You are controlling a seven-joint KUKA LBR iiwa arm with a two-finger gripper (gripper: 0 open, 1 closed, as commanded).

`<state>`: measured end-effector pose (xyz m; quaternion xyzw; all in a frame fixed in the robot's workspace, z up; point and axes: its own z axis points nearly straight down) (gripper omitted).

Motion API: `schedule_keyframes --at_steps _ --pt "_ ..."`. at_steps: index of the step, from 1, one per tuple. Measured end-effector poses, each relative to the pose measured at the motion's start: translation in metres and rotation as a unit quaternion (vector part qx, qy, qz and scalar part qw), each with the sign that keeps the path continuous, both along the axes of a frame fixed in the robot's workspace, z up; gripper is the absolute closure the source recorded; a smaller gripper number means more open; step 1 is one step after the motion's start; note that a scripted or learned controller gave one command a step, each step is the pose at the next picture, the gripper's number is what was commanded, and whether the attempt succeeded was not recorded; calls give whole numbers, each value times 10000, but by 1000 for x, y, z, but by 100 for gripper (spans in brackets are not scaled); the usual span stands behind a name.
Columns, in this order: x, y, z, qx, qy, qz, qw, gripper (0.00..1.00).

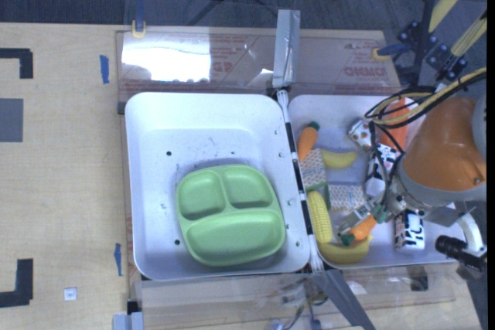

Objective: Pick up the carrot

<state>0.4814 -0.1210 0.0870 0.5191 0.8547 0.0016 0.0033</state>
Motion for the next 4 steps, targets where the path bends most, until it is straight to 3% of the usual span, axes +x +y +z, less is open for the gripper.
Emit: schedule_keyframes --at_steps 1,2,3,4 --pt "2 0 11 -2 -35 -12 10000 100" --pt "1 0 11 -3 -30 -8 10000 0" --pt "0 7 0 -5 2 1009 9949 0" --pt "2 6 11 -8 -30 992 9951 100"
